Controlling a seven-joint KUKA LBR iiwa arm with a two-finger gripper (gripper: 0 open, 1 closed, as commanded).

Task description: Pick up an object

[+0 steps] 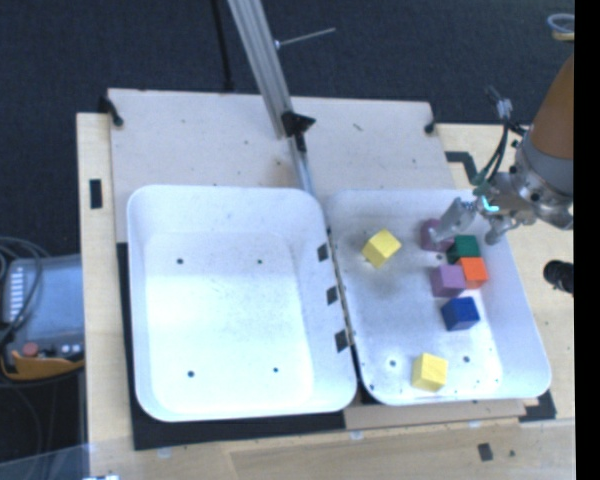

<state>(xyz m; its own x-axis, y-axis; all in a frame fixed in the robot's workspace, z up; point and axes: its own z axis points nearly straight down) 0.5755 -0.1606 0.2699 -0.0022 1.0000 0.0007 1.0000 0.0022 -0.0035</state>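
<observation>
Gripper (472, 218) of the grey arm (550, 138) hangs low over the far right part of the right bin (380, 383), at the top of a tight cluster of blocks, and the pick looks begun but not made: nothing can be seen lifted, and every block appears to lie on the bin floor. Whether the gripper is spread or pressed together cannot be told from this slanted view, since its tip blurs into the blocks under it; no block can be seen gripped. Touching or just under the tip, on its left, sits a dull purple block (436, 233), and right beside the tip, toward the viewer, a green block (466, 247), either of which seems the likely target. Just past the green one lies an orange block (474, 270), with a lilac block (447, 280) pressed against it, and a blue block (461, 312) a little further out. Left of the gripper, apart from the cluster, stands a yellow block (381, 248); a second yellow block (430, 371) lies well away near the bin's front rim. Beyond the divider, much further left, is the left bin (140, 208). What appears left of the task is closing on one block, then raising it clear of its crowded neighbours, which could be nudged or dragged along.
</observation>
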